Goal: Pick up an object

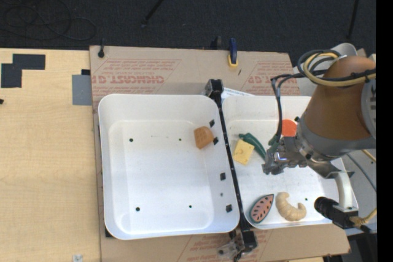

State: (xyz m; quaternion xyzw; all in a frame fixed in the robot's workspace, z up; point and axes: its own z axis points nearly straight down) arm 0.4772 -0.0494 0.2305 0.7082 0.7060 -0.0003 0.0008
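My gripper [274, 164] hangs low over the middle of the right bin [258, 108], under the grey and orange wrist. A yellow block [243, 153] lies just left of it, with a green curved piece [253, 142] above that block. An orange object [288, 128] peeks out behind the wrist. Near the bin's front edge lie a watermelon slice [261, 208] and a pale croissant-like piece [290, 207]. A brown block [203, 137] sits in the left bin [123, 126] close to the divider. I see nothing between the fingers.
A black divider strip [223, 156] runs between the two bins. The bins rest on a cardboard sheet [159, 73] with a blue clamp [233, 52] at its far edge. Cables loop over the arm at the right.
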